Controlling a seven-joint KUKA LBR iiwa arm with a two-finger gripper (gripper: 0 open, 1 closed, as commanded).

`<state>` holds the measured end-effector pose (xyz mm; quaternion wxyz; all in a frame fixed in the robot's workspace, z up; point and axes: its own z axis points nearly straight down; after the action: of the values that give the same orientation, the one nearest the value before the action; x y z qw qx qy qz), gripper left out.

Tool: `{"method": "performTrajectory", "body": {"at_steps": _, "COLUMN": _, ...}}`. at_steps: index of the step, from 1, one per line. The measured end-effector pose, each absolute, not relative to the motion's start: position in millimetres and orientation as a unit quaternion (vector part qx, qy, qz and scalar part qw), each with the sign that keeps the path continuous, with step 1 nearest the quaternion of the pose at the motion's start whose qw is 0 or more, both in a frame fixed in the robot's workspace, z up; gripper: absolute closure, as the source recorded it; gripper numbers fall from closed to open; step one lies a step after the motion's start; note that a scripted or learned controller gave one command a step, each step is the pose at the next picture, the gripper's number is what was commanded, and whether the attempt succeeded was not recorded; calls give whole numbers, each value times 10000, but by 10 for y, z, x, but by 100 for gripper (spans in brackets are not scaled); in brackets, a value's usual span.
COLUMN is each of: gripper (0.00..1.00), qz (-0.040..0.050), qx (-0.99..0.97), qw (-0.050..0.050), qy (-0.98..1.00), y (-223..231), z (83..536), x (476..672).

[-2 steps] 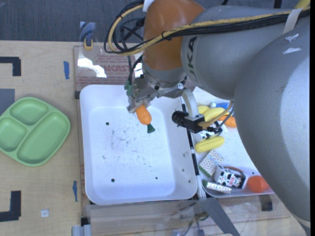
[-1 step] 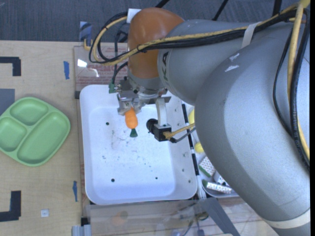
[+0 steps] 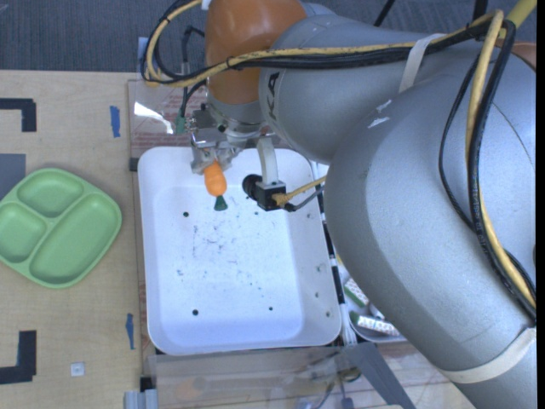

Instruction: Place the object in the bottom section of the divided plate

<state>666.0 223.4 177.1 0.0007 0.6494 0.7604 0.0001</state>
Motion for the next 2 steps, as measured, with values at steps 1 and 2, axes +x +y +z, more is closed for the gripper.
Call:
{"method": "performTrajectory", "body": {"at_steps": 1, "gripper": 100, "qz": -16, "qx": 6252, "qw": -34, "qy": 7805, "y": 2163, "z": 865, "x": 6646}}
{"method": "performTrajectory", "body": {"at_steps": 2, "gripper": 100, "qz": -31, "qx": 6402, "qw": -30, "qy": 7682, "y": 2186, "z": 864, "x": 6649}}
